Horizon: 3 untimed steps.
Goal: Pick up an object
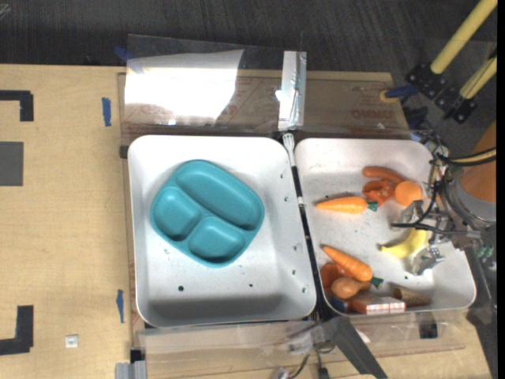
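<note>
The right bin (316, 158) holds several toy foods. A carrot (343, 205) lies near its left wall and a second carrot (348, 264) lies lower down. An orange ball (408, 192) and a reddish sausage shape (381, 174) sit at the back. A yellow banana (401, 245) lies at the right. My gripper (427, 247) hangs low over the banana's right end, reaching in from the right under the grey wrist with its orange band (481, 185). Cables and the wrist hide how the jaws stand and whether they touch the banana.
The left bin (150, 290) carries a teal divided plate (207, 211). In the right bin's front corner sit a brown-orange lump (344, 287), a red-and-white piece (380, 307) and a brown piece (412, 297). Yellow bars (465, 26) cross the top right.
</note>
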Motion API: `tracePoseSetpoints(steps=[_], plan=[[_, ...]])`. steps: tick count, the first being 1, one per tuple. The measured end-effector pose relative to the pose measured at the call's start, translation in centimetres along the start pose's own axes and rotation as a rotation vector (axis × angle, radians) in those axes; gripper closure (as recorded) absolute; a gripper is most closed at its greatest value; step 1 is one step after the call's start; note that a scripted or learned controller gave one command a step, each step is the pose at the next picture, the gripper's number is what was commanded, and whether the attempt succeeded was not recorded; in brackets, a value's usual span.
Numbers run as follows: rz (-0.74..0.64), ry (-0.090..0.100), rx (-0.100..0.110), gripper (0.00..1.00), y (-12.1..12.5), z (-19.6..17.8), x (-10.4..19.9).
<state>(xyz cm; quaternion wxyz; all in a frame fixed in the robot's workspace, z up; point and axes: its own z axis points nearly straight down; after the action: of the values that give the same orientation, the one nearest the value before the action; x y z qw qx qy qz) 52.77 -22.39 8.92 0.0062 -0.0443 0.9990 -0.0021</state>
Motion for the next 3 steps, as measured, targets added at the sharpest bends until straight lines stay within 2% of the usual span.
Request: tracePoseSetpoints(steps=[1, 2, 3], plan=[[0.319, 0.013, -0.001, 0.00, 3.0, 0.0, -7.9], [0.365, 0.005, -0.006, 0.00, 0.5, 0.2, -8.9], [0.265, 0.003, -0.004, 0.00, 6.4, 0.1, -9.0]])
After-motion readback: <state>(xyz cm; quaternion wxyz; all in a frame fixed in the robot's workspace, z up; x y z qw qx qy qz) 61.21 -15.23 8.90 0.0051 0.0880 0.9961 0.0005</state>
